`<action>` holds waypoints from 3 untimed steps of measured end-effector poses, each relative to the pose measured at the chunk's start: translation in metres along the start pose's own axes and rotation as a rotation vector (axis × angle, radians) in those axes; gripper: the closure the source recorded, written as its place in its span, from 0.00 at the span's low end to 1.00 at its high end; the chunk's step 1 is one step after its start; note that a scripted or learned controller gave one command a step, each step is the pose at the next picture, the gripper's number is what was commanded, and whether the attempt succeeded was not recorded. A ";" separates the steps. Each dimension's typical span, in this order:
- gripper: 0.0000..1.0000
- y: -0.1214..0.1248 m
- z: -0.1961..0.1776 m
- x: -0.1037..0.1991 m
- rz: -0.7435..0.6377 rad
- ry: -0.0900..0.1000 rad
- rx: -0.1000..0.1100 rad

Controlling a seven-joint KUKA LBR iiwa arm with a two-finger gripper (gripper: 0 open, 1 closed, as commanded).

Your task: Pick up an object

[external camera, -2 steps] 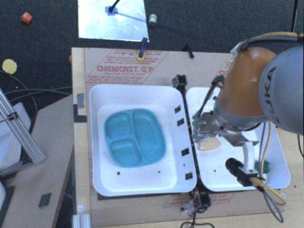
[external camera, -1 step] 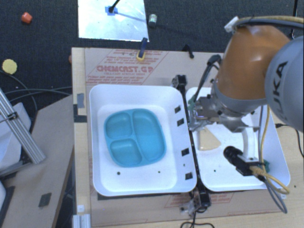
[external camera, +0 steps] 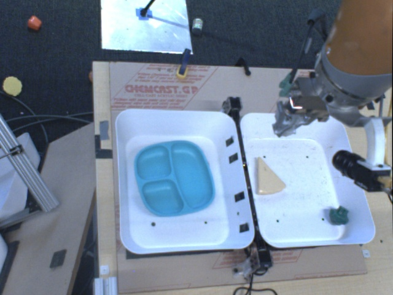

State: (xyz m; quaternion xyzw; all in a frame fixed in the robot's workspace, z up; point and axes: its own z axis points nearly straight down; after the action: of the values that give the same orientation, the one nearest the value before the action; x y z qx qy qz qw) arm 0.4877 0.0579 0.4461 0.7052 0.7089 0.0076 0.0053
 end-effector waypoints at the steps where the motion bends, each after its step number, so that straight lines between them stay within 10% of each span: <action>1: 1.00 -0.001 0.027 -0.003 0.005 -0.003 0.016; 3: 1.00 -0.002 0.040 0.111 -0.006 -0.002 0.020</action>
State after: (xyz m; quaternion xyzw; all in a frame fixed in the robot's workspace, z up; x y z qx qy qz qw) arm 0.4858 0.1691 0.4066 0.7032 0.7110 0.0000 -0.0011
